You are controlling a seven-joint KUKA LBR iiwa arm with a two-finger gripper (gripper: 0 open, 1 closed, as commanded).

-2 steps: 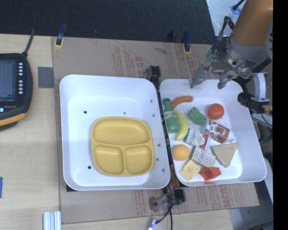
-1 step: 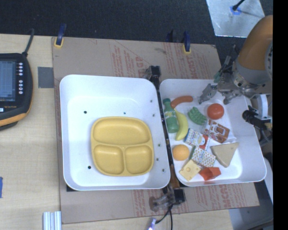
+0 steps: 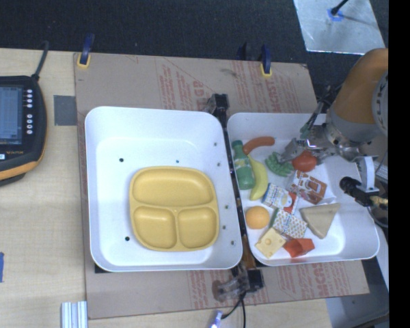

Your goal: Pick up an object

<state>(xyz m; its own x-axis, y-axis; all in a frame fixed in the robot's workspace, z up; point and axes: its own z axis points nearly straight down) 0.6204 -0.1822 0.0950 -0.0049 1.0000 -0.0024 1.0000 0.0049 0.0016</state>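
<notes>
The two-finger gripper (image 3: 302, 152) sits low at two o'clock in the right white bin (image 3: 359, 248), over a red tomato-like toy (image 3: 305, 161), seemingly positioned to grasp; finger state indeterminable.

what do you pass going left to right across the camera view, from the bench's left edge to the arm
black handheld screen → yellow divided plate in the left bin → green bottle → yellow banana → gripper over a red item

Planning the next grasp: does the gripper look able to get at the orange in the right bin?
Probably yes. The orange lies uncovered near the bin's left wall, with the gripper above the same bin; the banana crowds it.
</notes>
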